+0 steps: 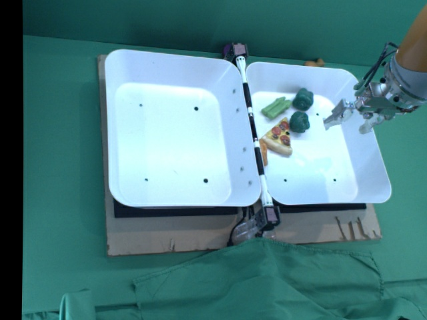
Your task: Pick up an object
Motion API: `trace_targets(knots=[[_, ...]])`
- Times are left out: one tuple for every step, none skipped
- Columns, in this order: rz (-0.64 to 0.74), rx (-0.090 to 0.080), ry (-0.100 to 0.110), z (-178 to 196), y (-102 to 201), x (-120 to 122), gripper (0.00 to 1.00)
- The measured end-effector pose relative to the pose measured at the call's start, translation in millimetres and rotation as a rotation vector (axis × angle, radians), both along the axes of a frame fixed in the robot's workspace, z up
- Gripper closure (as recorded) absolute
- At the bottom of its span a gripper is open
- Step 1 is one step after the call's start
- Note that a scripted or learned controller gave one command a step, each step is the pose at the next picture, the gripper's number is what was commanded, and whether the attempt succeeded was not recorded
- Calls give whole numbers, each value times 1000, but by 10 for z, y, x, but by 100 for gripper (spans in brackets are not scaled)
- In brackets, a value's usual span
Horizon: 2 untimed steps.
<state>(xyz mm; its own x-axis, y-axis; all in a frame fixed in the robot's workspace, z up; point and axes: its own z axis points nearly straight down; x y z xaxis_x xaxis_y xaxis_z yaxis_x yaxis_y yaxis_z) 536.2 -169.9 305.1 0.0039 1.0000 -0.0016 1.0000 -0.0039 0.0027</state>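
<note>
Camera view: pincer (348,117) is open, holds nothing, above right bin (373,179).
Objects: broccoli (299,121), pizza slice (279,139) lie left of pincer, apart.
Risk: closing early would probably catch only air.

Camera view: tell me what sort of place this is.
Probably a robotics lab bench set up for grasping trials. Two white bins sit side by side on cardboard over green cloth, toy food such as a pizza slice lies in the right bin, and the arm's gripper hangs open above that bin.
</note>
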Motion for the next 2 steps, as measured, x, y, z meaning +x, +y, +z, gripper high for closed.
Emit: trace_targets(knots=[[0, 0, 0, 0, 0, 0, 0], [0, 1, 5, -552, 35, 82, 0]])
